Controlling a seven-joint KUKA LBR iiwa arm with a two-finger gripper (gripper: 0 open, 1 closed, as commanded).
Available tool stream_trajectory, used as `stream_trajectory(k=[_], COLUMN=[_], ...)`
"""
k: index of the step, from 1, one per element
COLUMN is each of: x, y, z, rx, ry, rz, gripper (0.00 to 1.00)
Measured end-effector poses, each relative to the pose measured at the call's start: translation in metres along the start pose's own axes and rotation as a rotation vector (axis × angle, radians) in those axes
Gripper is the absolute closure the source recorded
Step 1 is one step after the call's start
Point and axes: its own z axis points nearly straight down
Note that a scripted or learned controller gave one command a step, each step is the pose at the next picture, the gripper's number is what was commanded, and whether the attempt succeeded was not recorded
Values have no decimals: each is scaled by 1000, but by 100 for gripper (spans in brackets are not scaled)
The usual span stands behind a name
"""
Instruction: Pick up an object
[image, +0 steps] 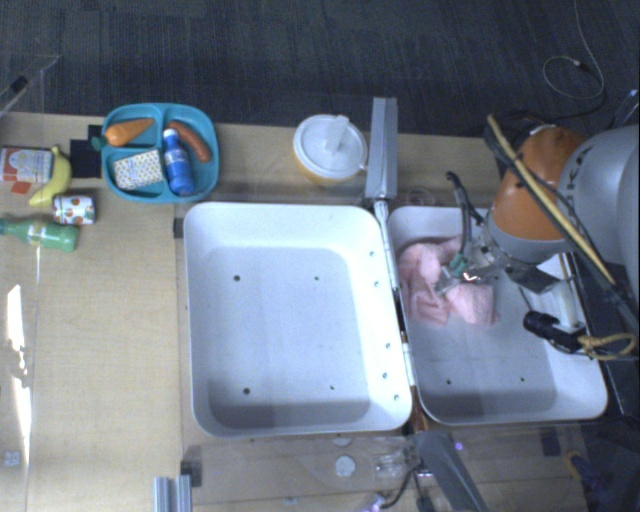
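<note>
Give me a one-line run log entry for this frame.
arm: over right bin | end effector: down at pink cloth | grasp: unconfirmed | cloth: crumpled, in right bin | left bin: untouched

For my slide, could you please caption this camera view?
KUKA arm's end effector lowered onto a pink cloth in the right white bin.

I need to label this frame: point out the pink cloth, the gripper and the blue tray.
pink cloth (425, 272): camera view, on its left fold, in the right bin.
gripper (462, 270): camera view, at the fingertips, down on the cloth.
blue tray (205, 130): camera view, on its right rim.
</note>
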Motion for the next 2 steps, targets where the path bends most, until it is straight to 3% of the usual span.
stream_trajectory(k=[1,2], x=[-27,-21], y=[64,66], z=[4,4], rx=[16,15], ry=[9,5], rz=[-66,-204], gripper=[0,0])
